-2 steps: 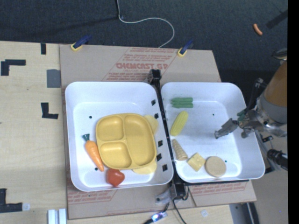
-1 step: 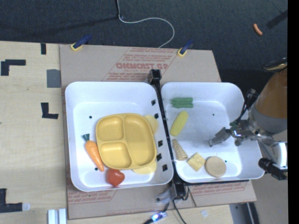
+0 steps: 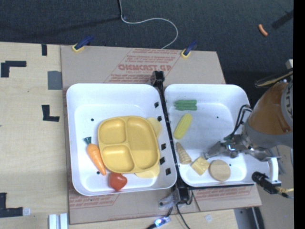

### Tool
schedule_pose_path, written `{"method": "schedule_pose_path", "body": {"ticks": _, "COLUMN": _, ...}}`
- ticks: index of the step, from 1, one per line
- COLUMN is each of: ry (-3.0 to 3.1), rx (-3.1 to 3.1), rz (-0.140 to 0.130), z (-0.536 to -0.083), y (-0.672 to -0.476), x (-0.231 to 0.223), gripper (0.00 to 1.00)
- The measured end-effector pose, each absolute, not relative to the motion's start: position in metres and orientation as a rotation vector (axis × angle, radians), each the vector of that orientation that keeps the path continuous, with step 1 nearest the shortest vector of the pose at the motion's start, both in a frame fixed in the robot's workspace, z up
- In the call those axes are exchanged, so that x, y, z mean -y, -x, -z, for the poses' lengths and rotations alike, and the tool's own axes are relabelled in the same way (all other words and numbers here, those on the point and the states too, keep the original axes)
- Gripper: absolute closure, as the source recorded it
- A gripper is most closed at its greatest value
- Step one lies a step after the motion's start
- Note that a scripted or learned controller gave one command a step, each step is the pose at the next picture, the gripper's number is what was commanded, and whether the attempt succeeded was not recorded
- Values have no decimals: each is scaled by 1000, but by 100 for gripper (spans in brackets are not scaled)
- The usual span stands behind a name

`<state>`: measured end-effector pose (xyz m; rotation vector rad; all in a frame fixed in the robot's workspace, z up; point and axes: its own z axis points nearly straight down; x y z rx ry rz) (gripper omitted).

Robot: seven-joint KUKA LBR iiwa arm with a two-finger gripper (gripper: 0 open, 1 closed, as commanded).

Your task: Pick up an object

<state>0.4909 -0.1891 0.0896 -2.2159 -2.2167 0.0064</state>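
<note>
My gripper [image 3: 215, 151] hangs low inside the right bin [image 3: 238, 95], near its front right corner, and from this angle I cannot tell how it is set or whether it has anything; nothing shows in it. Taking the gripper as my landmark: the round tan piece [image 3: 219, 170] lies just in front of it, close by its tip. The pale cheese wedge [image 3: 200, 166] sits just to the left of that tip, touching the round piece. Further left, against the divider between the bins, lies the ridged cream cone [image 3: 183, 153], and beyond it, towards the back, the corn cob [image 3: 183, 125] and then the green beans [image 3: 185, 104] near the back wall. Well to the left, in the left bin [image 3: 76, 99], a yellow divided plate [image 3: 127, 143] rests, with a carrot [image 3: 96, 158] along its far side and a red tomato [image 3: 117, 181] at its front corner.
</note>
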Motion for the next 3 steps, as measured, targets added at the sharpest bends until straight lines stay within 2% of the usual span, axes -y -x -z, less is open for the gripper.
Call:
{"method": "schedule_pose_path", "body": {"ticks": 1, "ry": 2221, "rx": 2223, "rz": -1, "z": -85, "y": -491, "x": 189, "gripper": 0}}
{"method": "schedule_pose_path", "body": {"ticks": 2, "ry": 2223, "rx": 2224, "rz": -2, "z": -96, "y": -491, "x": 189, "gripper": 100}}
{"method": "schedule_pose_path", "body": {"ticks": 3, "ry": 2220, "rx": 2225, "rz": 2, "z": -143, "y": -496, "x": 180, "gripper": 100}}
